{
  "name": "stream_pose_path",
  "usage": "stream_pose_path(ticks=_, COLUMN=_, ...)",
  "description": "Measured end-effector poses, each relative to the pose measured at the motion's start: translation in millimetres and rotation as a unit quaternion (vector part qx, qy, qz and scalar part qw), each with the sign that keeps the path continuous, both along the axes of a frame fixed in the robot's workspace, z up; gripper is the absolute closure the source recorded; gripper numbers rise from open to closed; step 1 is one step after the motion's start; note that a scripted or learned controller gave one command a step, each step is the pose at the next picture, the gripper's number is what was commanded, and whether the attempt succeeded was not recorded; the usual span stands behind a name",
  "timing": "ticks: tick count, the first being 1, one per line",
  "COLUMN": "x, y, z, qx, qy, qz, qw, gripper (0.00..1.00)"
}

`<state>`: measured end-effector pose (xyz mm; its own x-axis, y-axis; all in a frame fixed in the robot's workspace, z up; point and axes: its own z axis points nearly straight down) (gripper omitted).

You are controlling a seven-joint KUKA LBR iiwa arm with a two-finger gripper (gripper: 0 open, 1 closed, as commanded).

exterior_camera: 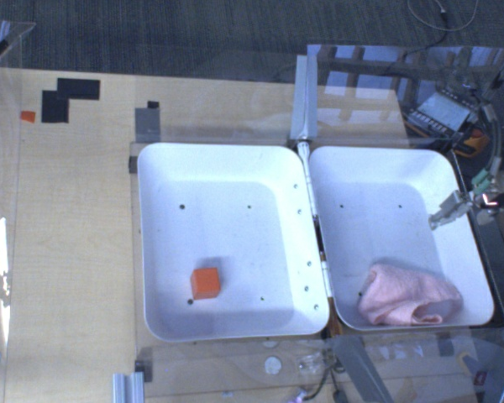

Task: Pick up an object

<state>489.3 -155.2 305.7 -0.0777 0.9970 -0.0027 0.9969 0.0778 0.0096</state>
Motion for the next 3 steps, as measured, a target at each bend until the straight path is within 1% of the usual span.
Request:
stream_pose_path(ticks=1, x=-2, y=22, z=-153, qx=0.0015, qy=0.004, qz=-0.069, qw=0.9976, gripper=0.00)
stream_pose_path(ticks=2, x=3, y=22, z=-215, qx=0.0002, qy=-0.004, qz=-0.028, qw=0.9996, gripper=0.00)
stream_pose_path(ticks=3, x=4, y=68, z=-214, qx=-0.0023, qy=-0.006, qz=0.063, qw=0.9980, gripper=0.00)
